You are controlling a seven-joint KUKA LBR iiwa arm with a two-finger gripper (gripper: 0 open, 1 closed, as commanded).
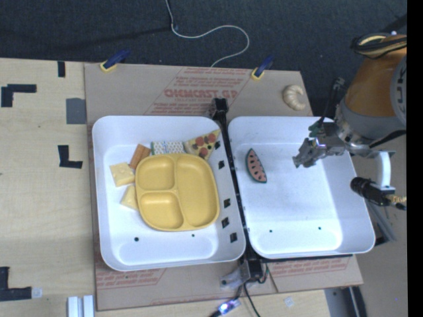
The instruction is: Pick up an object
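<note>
The tool (307,154) hangs over the right bin (330,243), near its upper right part, with nothing between its tips that I can make out; whether it is spread or pressed together I cannot tell at this size. The one loose thing in that bin is a watermelon slice (256,166), lying flat close to the bin's left wall, apart from the tool. The left bin (109,243) holds a yellow divided plate (177,191) with several small food pieces tucked round its upper and left edges, among them a pizza slice (205,142).

By my judgement this is the approach step: nothing is picked yet, and the slice is the nearest candidate. The next move calls for travel leftward across the bin until the tool stands above the slice, then a descent with the tips set across its narrow width, since it lies low against the floor.
</note>
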